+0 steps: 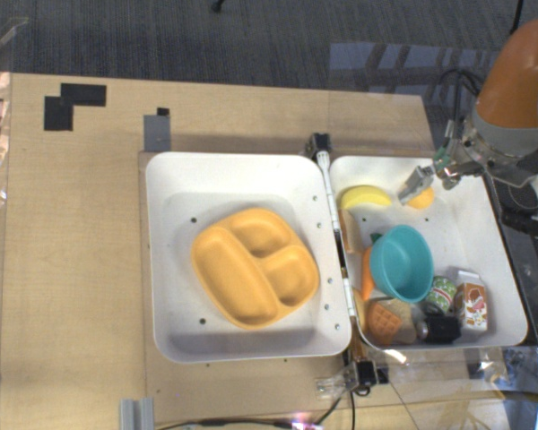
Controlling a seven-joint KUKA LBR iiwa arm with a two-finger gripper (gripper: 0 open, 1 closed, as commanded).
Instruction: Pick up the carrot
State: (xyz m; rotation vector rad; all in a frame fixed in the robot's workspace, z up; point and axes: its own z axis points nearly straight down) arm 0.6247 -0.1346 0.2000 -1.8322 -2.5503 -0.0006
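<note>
Single overhead view of the surface [72, 285] with two white bins side by side. The left bin [175, 330] carried a yellow divided plate [254, 264]. The right bin [507, 267] carried the clutter: a yellow piece [366, 197] near its far left corner, a teal bowl [403, 262] at its middle, a waffle-like brown piece [387, 321] at its near left corner, and a dark item [441, 330], a green can [443, 292] and a small carton [473, 305] along its near edge.

The carrot [367, 276] lay against the left wall of the right bin, just beside the bowl's left rim and partly hidden by it; only a narrow orange strip showed, its long axis apparently running along the wall, far edge to near edge.

The gripper [421, 186] hung over the far part of the right bin, between the yellow piece and a small yellow-orange piece [420, 199] close by. Nothing was seen held; whether the fingers were apart or together could not be told at this resolution.

The carrot thus lay toward the bin's near left from the gripper, past the bowl's far rim. A grasp would probably need the fingers to close across the short axis, with little clearance from bowl and wall.
</note>
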